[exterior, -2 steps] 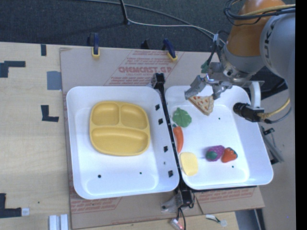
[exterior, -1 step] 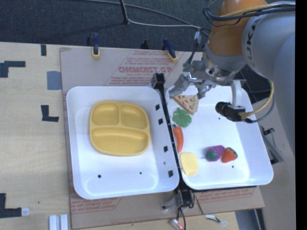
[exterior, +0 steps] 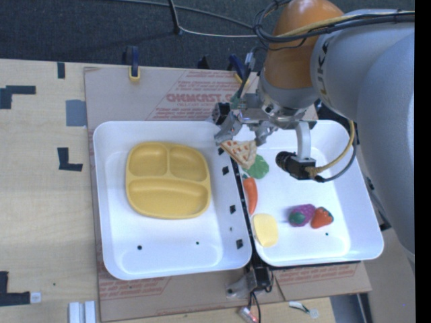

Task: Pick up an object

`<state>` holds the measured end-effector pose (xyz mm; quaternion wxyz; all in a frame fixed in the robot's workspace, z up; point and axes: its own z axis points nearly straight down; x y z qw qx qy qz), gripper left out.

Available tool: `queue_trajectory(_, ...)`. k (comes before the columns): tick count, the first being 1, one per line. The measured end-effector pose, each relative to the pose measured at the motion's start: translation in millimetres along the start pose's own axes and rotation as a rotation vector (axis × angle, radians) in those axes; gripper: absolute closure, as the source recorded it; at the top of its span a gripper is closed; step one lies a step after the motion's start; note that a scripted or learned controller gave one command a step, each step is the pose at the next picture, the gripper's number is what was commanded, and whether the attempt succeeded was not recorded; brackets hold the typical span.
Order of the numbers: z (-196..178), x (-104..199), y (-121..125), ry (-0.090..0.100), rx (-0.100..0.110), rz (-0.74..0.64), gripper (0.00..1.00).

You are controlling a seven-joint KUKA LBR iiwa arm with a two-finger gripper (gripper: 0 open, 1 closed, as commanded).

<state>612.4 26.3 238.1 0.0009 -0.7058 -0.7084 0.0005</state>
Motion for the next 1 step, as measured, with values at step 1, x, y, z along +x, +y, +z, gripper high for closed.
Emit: queue_trajectory(1, 6.0, 56.8, 7.8, 0.0, -0.001, -0.001, 1.0)
